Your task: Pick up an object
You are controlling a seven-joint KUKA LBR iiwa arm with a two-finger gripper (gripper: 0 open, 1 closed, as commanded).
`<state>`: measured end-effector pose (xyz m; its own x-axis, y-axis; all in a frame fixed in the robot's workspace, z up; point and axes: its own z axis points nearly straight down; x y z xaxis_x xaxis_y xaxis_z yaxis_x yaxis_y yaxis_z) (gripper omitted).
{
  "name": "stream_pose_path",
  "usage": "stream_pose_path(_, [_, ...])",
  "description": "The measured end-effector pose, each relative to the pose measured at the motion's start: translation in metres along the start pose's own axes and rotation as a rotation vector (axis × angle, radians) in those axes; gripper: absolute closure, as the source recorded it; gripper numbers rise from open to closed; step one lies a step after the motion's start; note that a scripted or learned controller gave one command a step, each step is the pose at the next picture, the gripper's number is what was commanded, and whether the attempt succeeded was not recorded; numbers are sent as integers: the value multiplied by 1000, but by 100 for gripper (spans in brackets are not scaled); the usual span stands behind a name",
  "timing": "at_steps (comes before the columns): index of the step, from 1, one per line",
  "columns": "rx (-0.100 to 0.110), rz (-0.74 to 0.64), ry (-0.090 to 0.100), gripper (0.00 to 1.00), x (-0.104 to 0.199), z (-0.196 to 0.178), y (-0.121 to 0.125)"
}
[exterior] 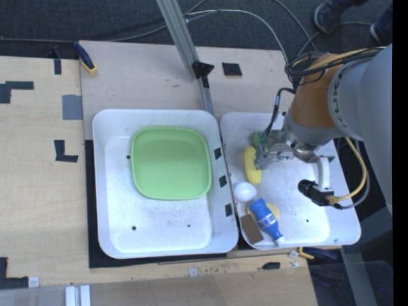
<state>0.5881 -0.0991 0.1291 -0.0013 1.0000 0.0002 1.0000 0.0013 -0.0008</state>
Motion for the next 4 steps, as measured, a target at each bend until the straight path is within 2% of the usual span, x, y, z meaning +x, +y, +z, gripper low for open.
stream_pose_path(1, [-3,1,-1,100,-2,-42,1])
stream_pose_path(3, [-5,1,-1,100,5,-153,-2])
stream_pose_path(4, [0,-2,1,100,55,-150,-1])
